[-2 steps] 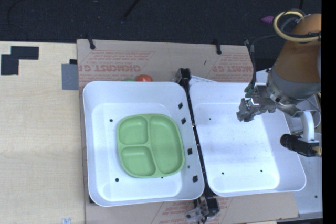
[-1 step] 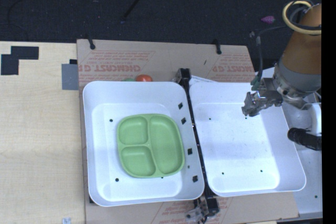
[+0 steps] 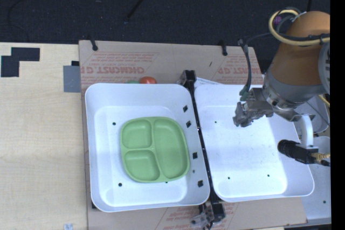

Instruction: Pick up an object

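Seen from above — two shallow white bins side by side on cardboard. In the left bin [image 3: 102,116], near its middle, a green divided plate [image 3: 154,148] lying flat. Over the right bin [image 3: 253,180], toward its far right, the gripper [image 3: 243,116] — hard to tell whether spread or pressed together; nothing visibly pinched. Beyond the left bin's far rim, a small red object [image 3: 147,81].

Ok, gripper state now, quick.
Gripper: over the right bin, nothing seen between its fingers; open or shut cannot be told from this view.
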Controlling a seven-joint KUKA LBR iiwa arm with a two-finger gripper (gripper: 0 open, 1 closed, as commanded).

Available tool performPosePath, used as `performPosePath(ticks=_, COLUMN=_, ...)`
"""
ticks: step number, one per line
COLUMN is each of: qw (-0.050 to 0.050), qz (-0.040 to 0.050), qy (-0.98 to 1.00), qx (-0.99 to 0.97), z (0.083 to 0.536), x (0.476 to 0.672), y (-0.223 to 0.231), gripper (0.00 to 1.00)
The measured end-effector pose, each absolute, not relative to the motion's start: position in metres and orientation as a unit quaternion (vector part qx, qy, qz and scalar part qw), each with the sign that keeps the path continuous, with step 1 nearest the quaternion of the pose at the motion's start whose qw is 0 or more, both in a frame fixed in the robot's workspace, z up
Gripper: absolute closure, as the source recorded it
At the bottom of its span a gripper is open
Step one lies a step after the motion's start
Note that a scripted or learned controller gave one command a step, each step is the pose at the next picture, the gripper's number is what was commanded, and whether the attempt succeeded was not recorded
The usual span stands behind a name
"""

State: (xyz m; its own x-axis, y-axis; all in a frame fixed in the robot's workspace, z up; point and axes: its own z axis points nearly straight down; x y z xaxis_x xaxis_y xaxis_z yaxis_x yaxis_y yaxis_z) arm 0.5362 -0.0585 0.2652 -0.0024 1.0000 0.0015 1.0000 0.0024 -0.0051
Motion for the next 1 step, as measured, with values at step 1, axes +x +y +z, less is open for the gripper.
performPosePath(ticks=1, qw=0.002, qz=0.0008, qy=-0.709, qx=-0.705, z=0.2659, x=0.5266, y=-0.0105, gripper=1.00)
